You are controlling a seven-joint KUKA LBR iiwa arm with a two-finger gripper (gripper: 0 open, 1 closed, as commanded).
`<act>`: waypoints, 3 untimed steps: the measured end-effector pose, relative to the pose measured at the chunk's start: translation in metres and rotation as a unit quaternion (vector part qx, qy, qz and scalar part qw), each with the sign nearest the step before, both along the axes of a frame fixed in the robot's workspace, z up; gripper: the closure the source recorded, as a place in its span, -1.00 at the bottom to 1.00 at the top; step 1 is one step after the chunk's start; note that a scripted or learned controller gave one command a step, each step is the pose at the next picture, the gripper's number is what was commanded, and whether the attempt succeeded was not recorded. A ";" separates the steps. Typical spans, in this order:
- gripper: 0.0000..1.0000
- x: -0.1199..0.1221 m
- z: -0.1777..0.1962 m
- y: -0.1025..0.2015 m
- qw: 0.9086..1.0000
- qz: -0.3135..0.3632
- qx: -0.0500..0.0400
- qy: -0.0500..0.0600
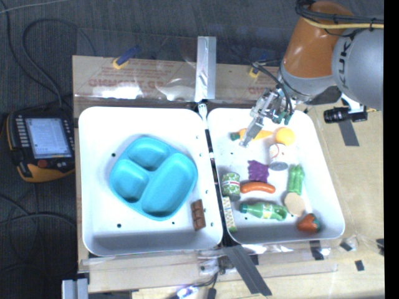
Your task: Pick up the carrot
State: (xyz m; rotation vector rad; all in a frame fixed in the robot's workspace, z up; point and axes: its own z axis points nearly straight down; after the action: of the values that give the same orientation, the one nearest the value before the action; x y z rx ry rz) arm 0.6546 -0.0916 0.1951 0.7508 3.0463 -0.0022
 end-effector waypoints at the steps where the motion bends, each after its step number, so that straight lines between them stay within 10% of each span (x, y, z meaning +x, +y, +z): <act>1: -1.00 0.002 -0.098 -0.007 0.988 0.152 0.001 0.000; 2: -1.00 0.002 0.005 -0.110 0.988 0.153 -0.001 -0.001; 3: -1.00 -0.008 -0.021 -0.044 0.951 0.310 0.001 0.000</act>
State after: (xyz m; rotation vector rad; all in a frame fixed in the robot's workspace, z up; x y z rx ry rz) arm 0.6466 -0.1359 0.1742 -0.2322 3.1295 0.0027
